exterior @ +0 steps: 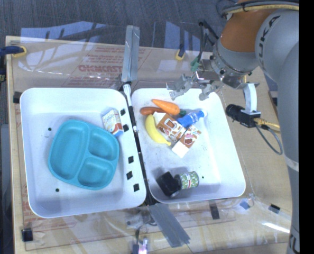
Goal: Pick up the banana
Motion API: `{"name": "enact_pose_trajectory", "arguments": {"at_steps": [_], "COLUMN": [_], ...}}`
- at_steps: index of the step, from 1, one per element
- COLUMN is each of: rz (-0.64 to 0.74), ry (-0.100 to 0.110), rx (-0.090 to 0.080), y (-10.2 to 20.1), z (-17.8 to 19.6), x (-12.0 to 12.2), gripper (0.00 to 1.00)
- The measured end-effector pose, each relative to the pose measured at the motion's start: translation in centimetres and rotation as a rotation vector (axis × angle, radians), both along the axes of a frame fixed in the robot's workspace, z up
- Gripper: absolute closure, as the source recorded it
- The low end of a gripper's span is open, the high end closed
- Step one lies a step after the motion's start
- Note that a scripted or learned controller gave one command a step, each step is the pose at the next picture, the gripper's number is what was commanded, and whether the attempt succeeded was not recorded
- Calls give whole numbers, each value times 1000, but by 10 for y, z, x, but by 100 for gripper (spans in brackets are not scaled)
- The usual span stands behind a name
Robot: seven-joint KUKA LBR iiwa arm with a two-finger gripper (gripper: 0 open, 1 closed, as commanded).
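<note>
Gripper (193, 90) hangs with jaws spread wide and empty over the right bin's (228, 147) far rim, short of the banana (154, 130) (wedged beside carrot (166, 107) and cartons (178, 133)), presumably staged for descent.

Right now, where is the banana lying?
The banana lies in the right bin, near its left wall, just below the carrot and touching the left side of the small carton.
</note>
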State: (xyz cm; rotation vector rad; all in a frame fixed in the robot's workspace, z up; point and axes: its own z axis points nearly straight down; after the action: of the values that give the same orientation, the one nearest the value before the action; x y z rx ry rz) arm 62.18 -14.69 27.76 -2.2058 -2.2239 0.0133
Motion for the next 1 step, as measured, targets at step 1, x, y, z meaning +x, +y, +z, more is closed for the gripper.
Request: {"name": "enact_pose_trajectory", "arguments": {"at_steps": [1], "rz": [272], "ry": [-12], "rx": [3], "y": [27], "z": [-156], "x": [-19], "gripper": [0]}}
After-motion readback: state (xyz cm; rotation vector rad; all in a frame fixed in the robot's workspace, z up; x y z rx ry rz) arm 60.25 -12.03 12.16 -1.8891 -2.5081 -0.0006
